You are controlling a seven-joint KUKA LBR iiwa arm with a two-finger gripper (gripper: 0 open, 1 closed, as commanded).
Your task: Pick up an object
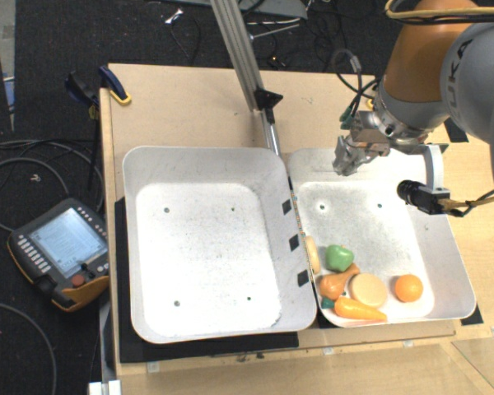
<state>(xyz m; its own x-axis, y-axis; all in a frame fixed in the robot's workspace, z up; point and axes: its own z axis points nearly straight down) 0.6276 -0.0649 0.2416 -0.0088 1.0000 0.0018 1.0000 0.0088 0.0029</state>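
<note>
Your gripper hangs over the right bin's far edge w/ nothing visibly in it, can't tell its state tbh, while the orange ball sits near-right corner.

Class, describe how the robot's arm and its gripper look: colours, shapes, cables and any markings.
The arm is rounded and grey with a broad orange band and dark lettering on its shell. Black cables loop beside the wrist. The small metallic grey gripper hangs below it.
</note>
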